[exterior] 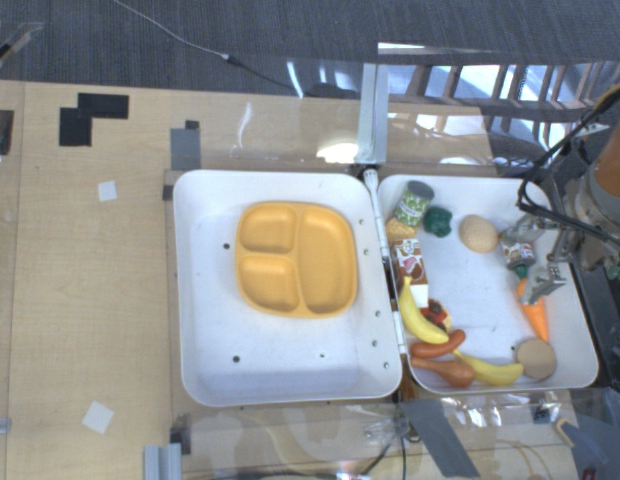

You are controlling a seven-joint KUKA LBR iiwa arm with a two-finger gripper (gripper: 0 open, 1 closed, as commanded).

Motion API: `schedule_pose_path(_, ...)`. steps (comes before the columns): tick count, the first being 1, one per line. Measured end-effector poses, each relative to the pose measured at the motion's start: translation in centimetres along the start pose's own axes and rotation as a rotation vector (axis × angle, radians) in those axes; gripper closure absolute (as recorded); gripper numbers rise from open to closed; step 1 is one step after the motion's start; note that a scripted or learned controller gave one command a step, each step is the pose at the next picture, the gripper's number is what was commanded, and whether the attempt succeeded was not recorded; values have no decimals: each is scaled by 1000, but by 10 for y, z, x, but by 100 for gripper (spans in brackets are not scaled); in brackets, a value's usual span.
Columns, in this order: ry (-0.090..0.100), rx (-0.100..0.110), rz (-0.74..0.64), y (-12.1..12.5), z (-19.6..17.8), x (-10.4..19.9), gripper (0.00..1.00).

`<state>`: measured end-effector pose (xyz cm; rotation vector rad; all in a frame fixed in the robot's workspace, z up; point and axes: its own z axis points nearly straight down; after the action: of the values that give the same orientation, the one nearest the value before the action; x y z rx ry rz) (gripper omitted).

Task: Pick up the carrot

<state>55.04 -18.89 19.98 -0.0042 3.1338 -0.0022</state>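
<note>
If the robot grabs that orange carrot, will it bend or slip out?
The carrot looks like a smooth toy, so it probably stays stiff. Its pointed, tapering shape could let it slide out of the gripper. Being small, it is likely light, and may roll if nudged in the bin.

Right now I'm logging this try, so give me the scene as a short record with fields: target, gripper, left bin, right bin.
target: carrot, lying by the right bin's right wall, near a brown potato
gripper: gripper just above the carrot's top end; grasp cannot be confirmed
left bin: left bin holds a yellow divided plate
right bin: right bin holds two bananas, sausages, a green can, a pale potato
</note>
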Motion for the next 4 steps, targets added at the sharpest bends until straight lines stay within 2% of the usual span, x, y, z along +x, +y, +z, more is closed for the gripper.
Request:
schedule_pose_path(1, -11, 4, 67, -15, 109, 13, 0)
schedule_pose_path(2, -17, 5, 59, -13, 97, 10, 100)
schedule_pose_path(3, -18, 7, 15, -13, -46, 17, 100)
schedule_pose_path(4, -5, 3, -578, -17, -91, 21, 100)
